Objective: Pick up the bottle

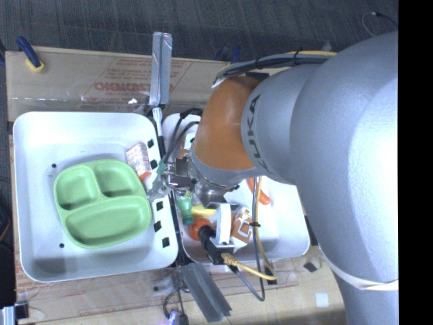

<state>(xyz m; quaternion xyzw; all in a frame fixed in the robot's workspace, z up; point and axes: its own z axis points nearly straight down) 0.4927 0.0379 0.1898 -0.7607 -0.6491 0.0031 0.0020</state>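
A small green bottle-like object [184, 207] lies at the left side of the right bin [291, 246], just below the wrist. The gripper [173, 181] hangs low over the divide between the two bins, right above that green object. The arm's orange band [226, 131] and grey body cover most of the right bin. Whether the gripper touches the green object is hidden by the wrist hardware.
The left bin [34, 134] holds a green divided plate [101, 202], with a small printed packet [138, 156] and an orange bit [145, 175] near its right wall. Beside the green object lie a yellow piece [203, 212], a red item [195, 231] and a white-and-orange box [241, 225].
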